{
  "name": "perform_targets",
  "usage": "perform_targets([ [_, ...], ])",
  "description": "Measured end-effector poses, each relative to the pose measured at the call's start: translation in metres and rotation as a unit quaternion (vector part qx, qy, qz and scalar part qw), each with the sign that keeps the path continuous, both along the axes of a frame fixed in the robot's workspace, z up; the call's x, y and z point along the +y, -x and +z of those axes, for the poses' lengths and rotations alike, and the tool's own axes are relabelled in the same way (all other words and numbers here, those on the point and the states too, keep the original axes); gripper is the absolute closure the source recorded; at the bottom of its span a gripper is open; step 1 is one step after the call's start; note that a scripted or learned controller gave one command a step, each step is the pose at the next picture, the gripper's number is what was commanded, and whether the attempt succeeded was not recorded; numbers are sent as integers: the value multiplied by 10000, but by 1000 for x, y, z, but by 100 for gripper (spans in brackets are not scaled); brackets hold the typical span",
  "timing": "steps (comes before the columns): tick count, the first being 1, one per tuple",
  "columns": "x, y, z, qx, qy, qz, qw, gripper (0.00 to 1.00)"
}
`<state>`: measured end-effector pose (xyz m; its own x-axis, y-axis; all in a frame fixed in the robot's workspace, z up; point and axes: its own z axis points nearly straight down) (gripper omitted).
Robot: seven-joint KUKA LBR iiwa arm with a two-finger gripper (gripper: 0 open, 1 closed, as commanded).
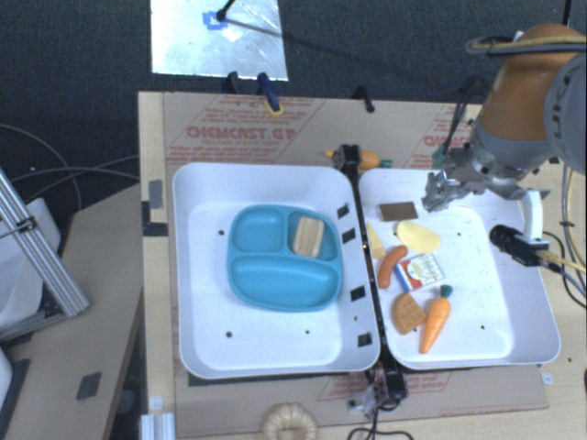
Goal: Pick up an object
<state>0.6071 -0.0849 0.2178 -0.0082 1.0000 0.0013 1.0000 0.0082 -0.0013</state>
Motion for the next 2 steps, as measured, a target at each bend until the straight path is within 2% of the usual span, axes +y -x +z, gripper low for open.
perform_targets([
  [1, 43, 28, 12, -8, -3, 5, 10000, 100],
  [2, 78, 52, 7, 0, 0, 1, 10000, 100],
])
